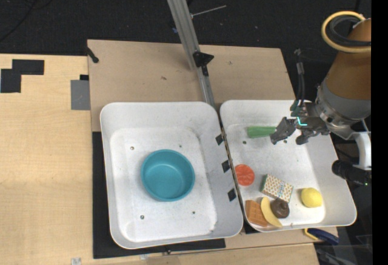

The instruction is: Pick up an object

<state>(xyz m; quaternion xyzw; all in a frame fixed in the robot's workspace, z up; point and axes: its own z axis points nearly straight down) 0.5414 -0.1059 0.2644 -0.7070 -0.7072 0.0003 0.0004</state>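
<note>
Nearest the camera, along the front edge of the right-hand shallow white bin (342, 212), a cluster of small things is seen: a tan bread-like slice (255, 213) with a yellow banana-shaped piece (270, 212) and a dark brown ring-shaped doughnut (280, 208) at about six o'clock in the bin, a patterned square sponge-like block (277, 187) just behind them, a yellow lemon-shaped ball (311, 197) at about four o'clock, and a flat red-orange disc (244, 174) at about eight o'clock against the left wall. In the left-hand white bin (121, 118) a teal plastic bowl (168, 174) is set near the centre.

Farther back, at about eleven o'clock in the right bin, a green stick-shaped object (260, 131) is laid flat, pointing roughly toward three o'clock. The claw (292, 131) is poised just beside its right end; whether it is spread or closed cannot be told, and nothing is seen held.

The green object is judged the likely target. For a clean pick, the claw would best be centred over its middle, set across its narrow width, and lowered straight down before closing.
</note>
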